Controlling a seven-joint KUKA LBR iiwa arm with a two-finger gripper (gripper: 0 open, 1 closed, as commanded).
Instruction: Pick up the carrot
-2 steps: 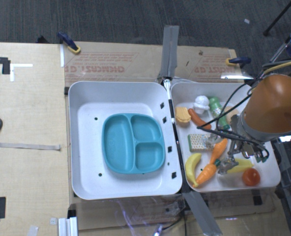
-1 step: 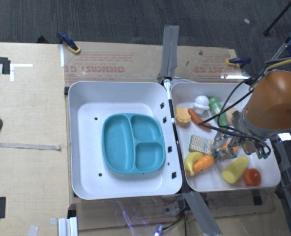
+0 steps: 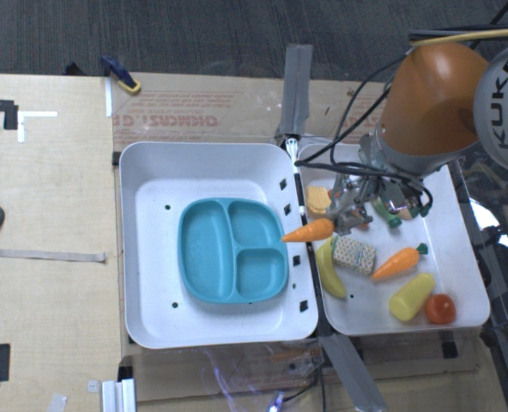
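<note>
Camera view | gripper [image 3: 347, 215] seen closed on the thick end of a carrot [image 3: 308, 231] | carrot held over the divide between the bins, tip toward the blue plate [image 3: 233, 249] | second carrot [image 3: 397, 263] lying in the right bin [image 3: 460, 230]

Gripper [image 3: 344, 215] grips carrot [image 3: 309, 231] over divide between bins; second carrot [image 3: 397, 263] lies in right bin [image 3: 460, 230]
</note>
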